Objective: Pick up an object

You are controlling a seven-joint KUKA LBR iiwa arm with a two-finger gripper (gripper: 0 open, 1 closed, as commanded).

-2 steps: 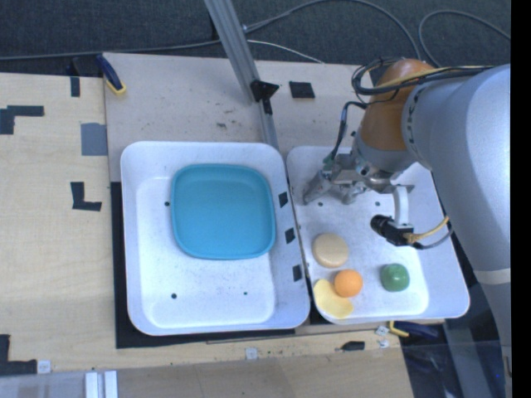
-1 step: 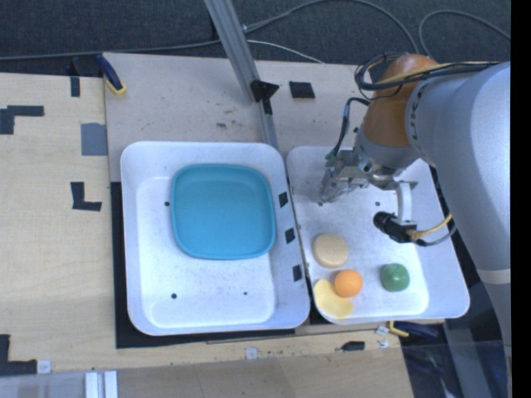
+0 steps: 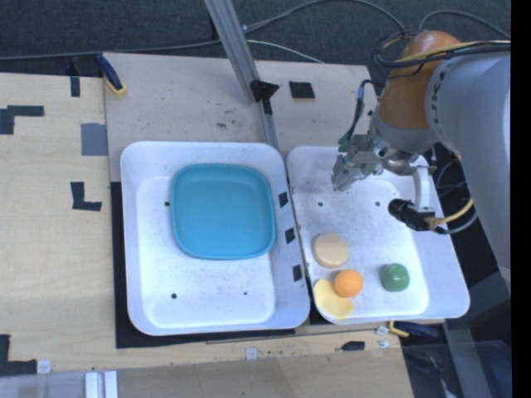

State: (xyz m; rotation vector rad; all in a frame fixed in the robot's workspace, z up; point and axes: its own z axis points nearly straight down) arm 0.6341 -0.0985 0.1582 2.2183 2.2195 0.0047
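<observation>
In the right bin (image 3: 431, 259) lie a beige round piece (image 3: 330, 249), an orange ball (image 3: 348, 283), a yellow piece (image 3: 330, 303) under the ball at the front left corner, and a green ball (image 3: 395, 277). My gripper (image 3: 343, 177) hangs over the back left part of that bin, pointing down, well behind the beige piece. Nothing shows between its tips.
The left bin (image 3: 145, 222) holds a blue square plate (image 3: 222, 211). A metal pole (image 3: 241, 52) slants up from between the bins at the back. Black cables (image 3: 427, 214) trail by the arm on the right bin's far side.
</observation>
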